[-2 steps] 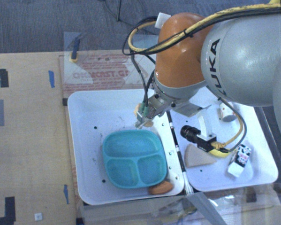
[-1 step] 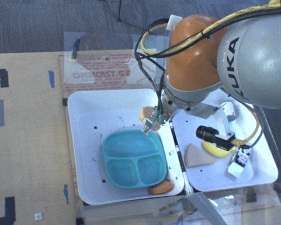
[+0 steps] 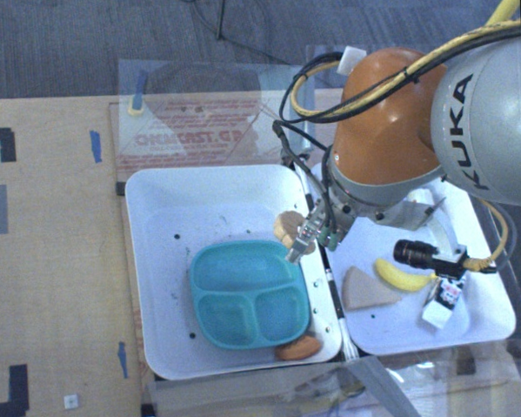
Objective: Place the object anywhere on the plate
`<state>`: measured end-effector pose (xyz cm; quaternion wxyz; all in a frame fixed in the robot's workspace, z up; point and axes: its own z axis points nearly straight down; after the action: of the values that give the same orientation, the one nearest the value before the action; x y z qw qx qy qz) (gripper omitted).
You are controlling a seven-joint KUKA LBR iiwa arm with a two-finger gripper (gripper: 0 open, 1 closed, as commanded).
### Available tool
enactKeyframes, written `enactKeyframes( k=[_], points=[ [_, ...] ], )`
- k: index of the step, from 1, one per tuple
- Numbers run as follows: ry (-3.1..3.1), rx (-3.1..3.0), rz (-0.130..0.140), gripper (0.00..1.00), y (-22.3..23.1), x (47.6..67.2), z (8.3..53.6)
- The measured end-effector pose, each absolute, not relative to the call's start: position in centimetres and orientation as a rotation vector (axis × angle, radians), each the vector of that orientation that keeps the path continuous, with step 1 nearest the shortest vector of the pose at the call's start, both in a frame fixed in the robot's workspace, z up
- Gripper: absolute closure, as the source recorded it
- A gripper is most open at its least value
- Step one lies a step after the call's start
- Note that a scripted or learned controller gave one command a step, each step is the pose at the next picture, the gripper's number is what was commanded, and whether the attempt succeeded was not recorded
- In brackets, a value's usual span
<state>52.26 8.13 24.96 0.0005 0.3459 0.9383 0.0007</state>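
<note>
The plate (image 3: 247, 293) is turquoise, its bin (image 3: 156, 219) white, the banana (image 3: 400, 278) yellow.

Left shallow white bin (image 3: 156, 209): back and left strips bare. Teal plastic divided plate (image 3: 248, 304) open from above. Orange oblong piece (image 3: 299, 348) lies against front wall; tan round piece (image 3: 288, 226) crowds right wall.

Two bins side by side: left bin (image 3: 156, 217), right bin (image 3: 484, 322).
Left bin: plate (image 3: 248, 295) in near-right part. Round item (image 3: 288, 226) just behind plate's far right corner, by bin's right wall. Oblong item (image 3: 299, 348) against plate's near right corner.
Gripper (image 3: 302, 243) over plate's far right corner, just beside round item.
Right bin: wedge (image 3: 365, 289) near left wall, banana (image 3: 396, 277) just right of it.
</note>
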Motion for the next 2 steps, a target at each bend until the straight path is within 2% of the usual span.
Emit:
enactKeyframes(
  k=[1, 2],
  points=[
    [2.946, 1.088, 0.003, 0.00, 8.1, 52.3, 25.0],
    [2.941, 1.092, 0.007, 1.00, 8.0, 52.4, 26.0]
  ],
)
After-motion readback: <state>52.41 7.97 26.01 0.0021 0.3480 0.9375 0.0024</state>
